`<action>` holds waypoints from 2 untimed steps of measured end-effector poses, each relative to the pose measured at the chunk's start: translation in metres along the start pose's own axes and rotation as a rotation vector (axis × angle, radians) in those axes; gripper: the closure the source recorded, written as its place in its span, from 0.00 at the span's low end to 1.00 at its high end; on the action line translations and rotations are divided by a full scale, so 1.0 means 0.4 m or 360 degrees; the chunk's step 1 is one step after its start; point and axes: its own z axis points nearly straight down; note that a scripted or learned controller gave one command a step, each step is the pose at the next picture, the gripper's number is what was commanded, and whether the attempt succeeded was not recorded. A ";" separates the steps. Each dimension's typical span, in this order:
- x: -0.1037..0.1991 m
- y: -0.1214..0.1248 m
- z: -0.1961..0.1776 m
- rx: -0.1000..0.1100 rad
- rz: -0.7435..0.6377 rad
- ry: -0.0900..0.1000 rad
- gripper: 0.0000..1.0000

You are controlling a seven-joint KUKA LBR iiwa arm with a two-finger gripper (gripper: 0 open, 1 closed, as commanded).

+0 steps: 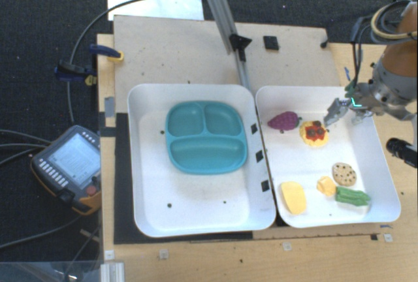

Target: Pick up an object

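Observation:
The right bin (375, 143) holds several toy foods: a purple grape bunch (284, 121), a yellow round piece with red topping (314, 134), a cookie (343, 173), a small yellow-orange piece (326, 185), a green pickle (353, 196) and a yellow block (294, 198). My gripper (345, 113) hangs over the bin's upper right, just right of the red-topped piece. Its fingers (334, 112) are spread, with nothing between them.
The left bin (150, 202) holds a teal divided plate (206, 137). A grey pole (219, 3) slants across the board behind the bins. A teach pendant (68, 166) lies off the bench at left, with cables around it.

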 end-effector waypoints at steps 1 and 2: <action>0.000 0.001 -0.002 -0.0003 -0.0001 -0.0001 0.00; 0.008 -0.007 0.104 0.0002 0.0003 -0.0001 0.00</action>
